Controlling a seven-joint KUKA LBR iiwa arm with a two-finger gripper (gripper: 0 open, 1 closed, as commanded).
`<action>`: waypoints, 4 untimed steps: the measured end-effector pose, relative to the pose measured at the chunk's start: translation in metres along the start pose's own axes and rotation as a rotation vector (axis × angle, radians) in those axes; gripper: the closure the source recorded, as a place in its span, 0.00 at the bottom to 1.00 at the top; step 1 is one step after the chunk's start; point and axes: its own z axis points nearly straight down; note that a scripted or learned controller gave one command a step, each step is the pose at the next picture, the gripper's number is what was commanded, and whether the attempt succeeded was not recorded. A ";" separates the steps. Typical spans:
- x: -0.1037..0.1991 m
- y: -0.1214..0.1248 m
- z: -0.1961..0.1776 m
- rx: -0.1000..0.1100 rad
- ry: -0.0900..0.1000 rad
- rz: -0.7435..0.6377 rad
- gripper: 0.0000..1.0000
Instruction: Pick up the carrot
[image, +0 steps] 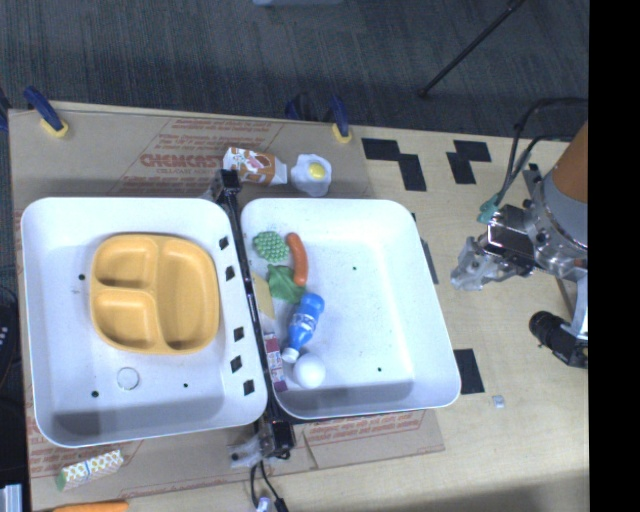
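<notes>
Carrot (297, 258) lies in the right bin (390, 225) at its 10 o'clock corner, touching a green toy (268, 244). Gripper (470, 268) hovers over the counter (500, 430) at the bin's 3 o'clock, well apart; whether it is open I cannot tell.

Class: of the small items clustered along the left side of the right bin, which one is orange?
The carrot, a slim orange piece beside the green round item and above the blue bottle; the others are green, blue or white.

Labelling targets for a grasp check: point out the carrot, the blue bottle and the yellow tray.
carrot (297, 258), camera view, mid-body.
blue bottle (304, 320), camera view, label area.
yellow tray (155, 292), camera view, centre divider.
</notes>
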 end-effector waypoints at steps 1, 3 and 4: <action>0.033 -0.011 0.064 0.002 0.001 -0.206 1.00; -0.008 0.002 0.061 0.002 0.000 -0.400 1.00; -0.015 0.012 0.000 -0.001 0.000 -0.387 1.00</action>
